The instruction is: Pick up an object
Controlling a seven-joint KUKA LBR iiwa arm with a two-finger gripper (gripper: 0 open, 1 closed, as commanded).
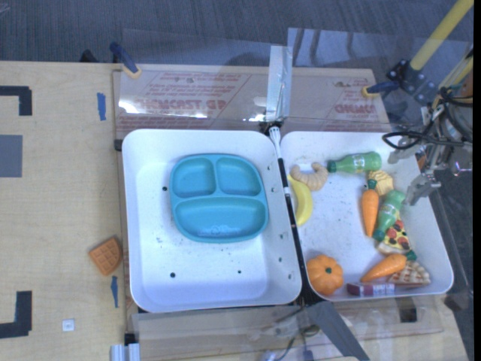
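The right bin (338, 232) holds several toy foods: a yellow banana (303, 203), a beige ginger-like piece (310, 176), a green bottle (355, 162), an upright carrot (369, 210), a second green bottle (389, 210), a pizza slice (396, 239), an orange pumpkin (326, 274), a lying carrot (384, 266) and a thin red tube (373, 289). My gripper (409, 164) hangs at that bin's right rim, just right of the bottles, open. Its two grey fingers point left and stand well apart, with nothing between them.
A teal divided plate (218, 198) lies in the left bin (150, 262). A small waffle piece (106, 255) rests on the wooden bench left of the bins. Clear plastic panels stand behind both bins. Cables and a yellow pole crowd the upper right.
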